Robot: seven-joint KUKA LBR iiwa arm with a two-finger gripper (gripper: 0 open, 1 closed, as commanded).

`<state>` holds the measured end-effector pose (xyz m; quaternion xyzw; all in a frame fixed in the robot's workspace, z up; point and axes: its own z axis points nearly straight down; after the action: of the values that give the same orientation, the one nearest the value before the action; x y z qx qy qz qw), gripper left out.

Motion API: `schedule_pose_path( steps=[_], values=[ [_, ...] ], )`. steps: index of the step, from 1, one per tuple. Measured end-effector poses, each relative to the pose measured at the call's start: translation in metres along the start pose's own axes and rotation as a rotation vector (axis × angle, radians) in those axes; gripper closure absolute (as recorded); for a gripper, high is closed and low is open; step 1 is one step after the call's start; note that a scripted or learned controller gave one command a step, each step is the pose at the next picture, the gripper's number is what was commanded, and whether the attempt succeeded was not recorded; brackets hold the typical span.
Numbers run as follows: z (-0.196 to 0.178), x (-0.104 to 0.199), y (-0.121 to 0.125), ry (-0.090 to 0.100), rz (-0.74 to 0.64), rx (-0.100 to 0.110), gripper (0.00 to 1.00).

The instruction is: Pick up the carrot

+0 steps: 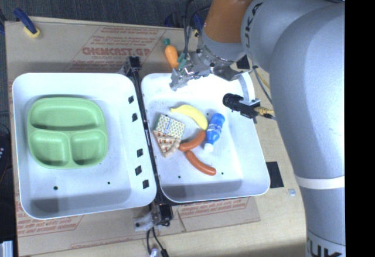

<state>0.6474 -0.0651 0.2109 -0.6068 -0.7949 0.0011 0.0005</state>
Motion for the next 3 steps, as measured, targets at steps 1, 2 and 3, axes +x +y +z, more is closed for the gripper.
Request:
schedule_pose_path(
  steps=[1,2,3],
  values=[
    [0.020,0.057,-0.016,0.002,0.068,0.003,1.00],
    [-0.019,0.057,-0.031,-0.001,-0.247,-0.002,1.00],
    [-0.046,0.038,-0.084,0.001,-0.066,0.002,1.00]
  ],
)
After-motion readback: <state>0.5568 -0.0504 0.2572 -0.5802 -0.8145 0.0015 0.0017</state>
